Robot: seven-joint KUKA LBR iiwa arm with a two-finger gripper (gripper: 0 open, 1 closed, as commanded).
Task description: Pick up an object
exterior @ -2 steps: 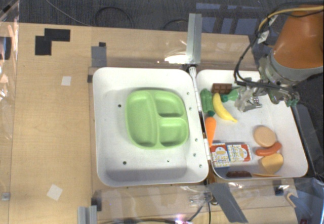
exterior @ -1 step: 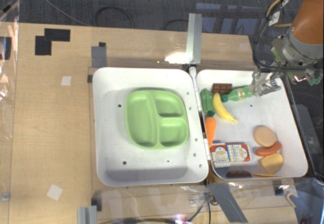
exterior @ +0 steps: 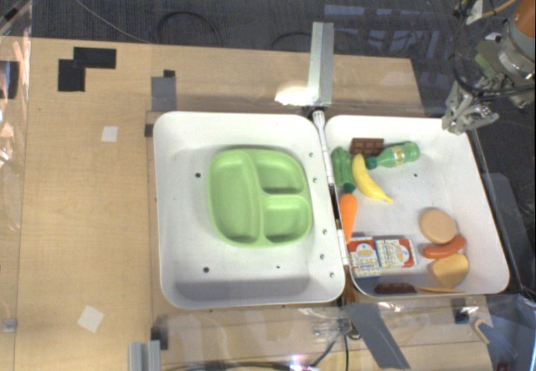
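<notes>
1. Bins first, from the left: the left shallow white bin holds one green plastic divided tray, lying flat near the middle.
2. The right shallow white bin carries the rest. Along its left wall lie a green pepper-like toy, a yellow toy banana running from upper left to lower right, and an orange toy carrot pointing down-frame. A small brown block and a green plastic bottle lie on their sides above them.
3. Lower down sit a flat red-and-white printed packet, a tan round bun, a red sausage and a yellow-orange wedge.
4. My gripper hangs over that bin's upper right corner (finger state: I cannot tell), holding nothing visible.
5. Every pickable thing lies left and down-frame of me; the bottle is nearest, its long axis roughly left to right.
</notes>
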